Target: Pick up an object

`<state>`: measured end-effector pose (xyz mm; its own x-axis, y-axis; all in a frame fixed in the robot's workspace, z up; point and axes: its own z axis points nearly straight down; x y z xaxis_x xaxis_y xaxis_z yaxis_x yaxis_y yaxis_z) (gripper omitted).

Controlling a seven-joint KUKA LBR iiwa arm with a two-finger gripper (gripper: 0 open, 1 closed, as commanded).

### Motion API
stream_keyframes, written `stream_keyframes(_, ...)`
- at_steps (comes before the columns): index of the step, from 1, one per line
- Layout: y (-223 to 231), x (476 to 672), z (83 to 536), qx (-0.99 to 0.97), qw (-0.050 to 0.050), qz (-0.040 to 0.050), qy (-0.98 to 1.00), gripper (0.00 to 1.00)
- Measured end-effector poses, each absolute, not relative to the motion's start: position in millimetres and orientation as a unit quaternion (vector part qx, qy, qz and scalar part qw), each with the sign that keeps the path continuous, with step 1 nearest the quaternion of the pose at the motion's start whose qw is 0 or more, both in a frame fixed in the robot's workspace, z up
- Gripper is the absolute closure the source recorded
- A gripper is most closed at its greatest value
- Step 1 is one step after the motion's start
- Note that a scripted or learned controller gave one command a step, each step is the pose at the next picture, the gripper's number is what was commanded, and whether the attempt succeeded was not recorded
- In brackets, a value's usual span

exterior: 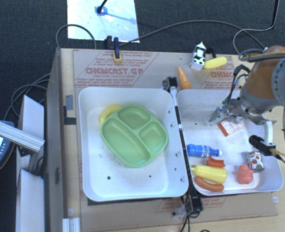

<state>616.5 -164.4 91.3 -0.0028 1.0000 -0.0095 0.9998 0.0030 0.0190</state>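
One small red-and-white flat packet [230, 127] lies under my jaws [224, 114]; spread and unloaded, I'd centre them before descending.

The green divided tray [134, 135] in the left bin [92, 178] hides most of a yellow thing [107, 112] near that bin's far-left corner, while the arm [273, 76] is cut off by the right edge.
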Motion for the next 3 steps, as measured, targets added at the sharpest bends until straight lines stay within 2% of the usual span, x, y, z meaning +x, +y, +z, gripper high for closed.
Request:
stream_keyframes(1,-164.1,618.2,103.3,0.706,0.011,0.0056,0.708,1.00)
stream_keyframes(2,-90.8,578.7,195.3,0.706,0.002,0.0018,0.708,1.00)
stream_keyframes(3,-166.4,627.1,217.2,0.706,0.002,0.0006,0.708,1.00)
